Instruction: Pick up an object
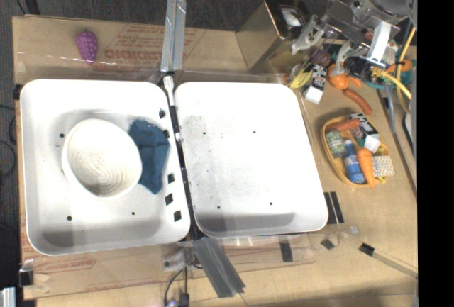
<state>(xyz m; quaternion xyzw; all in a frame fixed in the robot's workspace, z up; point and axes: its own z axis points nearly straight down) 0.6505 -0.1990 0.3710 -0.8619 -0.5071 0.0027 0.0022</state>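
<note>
In the left bin (42, 227) lie a round white woven object (103, 157) and a crumpled blue cloth (151, 153); the cloth touches the round object's right side. The right bin (305, 206) stands beside it. My gripper (328, 37) hangs at the top right, beyond the right bin's far right corner and above a cluster of small toys. It is far from both objects in the left bin, and I see nothing in its grasp.
A purple grape-like toy (87, 45) lies on the cardboard behind the left bin. A yellow basket (328, 144) of small toys sits right of the right bin. Loose toys (340, 79) and a brown box (273, 29) crowd the back right. A metal bar (173, 32) stands between the bins at the back.
</note>
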